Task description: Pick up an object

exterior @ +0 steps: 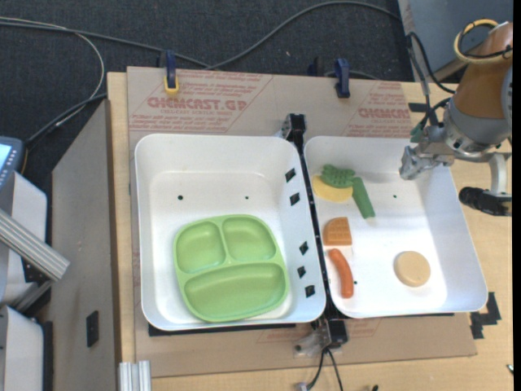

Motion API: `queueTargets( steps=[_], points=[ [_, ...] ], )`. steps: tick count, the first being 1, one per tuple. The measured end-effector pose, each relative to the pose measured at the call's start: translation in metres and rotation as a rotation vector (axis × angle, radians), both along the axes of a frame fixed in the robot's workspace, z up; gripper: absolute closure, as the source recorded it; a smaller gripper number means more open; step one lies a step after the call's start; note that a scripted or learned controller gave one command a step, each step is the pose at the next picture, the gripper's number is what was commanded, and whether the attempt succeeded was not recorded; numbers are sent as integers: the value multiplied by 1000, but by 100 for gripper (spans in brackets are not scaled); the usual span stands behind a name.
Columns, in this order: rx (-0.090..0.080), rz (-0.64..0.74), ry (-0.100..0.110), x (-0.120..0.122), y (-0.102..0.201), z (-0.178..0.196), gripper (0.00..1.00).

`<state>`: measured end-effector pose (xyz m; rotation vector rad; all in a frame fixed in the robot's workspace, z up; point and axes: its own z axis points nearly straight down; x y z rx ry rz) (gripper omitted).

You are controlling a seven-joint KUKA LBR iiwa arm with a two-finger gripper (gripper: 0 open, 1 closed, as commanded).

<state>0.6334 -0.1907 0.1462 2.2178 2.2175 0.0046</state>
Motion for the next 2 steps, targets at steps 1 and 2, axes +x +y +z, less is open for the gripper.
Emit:
queueTargets(
  steps=[1,2],
  points=[
    [0,2,-1,11,1,60,100],
    [0,3,-3,12,6,125,100]
  ],
)
